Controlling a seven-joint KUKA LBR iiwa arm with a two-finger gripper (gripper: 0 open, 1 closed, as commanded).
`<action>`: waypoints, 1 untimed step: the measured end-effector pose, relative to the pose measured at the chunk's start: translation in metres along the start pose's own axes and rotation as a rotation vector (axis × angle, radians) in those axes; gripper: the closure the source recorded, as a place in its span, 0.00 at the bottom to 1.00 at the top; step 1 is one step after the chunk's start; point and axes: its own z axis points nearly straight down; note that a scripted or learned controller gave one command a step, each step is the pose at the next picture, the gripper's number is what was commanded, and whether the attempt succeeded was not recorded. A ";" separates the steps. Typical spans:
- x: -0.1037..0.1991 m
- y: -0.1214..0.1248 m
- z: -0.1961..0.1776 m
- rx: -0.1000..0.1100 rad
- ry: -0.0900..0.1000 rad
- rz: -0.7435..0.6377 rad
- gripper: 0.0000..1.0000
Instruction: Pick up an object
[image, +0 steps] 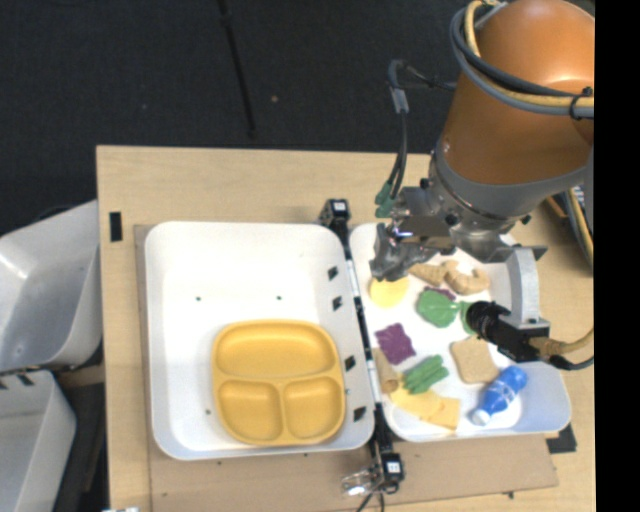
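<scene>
Yellow tray (277, 380) fills the left bin (180, 260); we see the gripper (392, 262) over a lemon (389, 291) at the right bin's (545, 405) eleven o'clock; its state we cannot tell.

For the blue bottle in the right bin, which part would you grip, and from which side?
Probably across the blue body of the bottle, coming straight down. It lies on its side near the front right corner of the right bin, so its rounded sides are exposed. The slice of bread sits close on its upper left, so the fingers are best placed on the sides away from that.
</scene>
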 end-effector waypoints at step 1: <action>-0.002 0.000 -0.009 0.001 -0.002 -0.004 1.00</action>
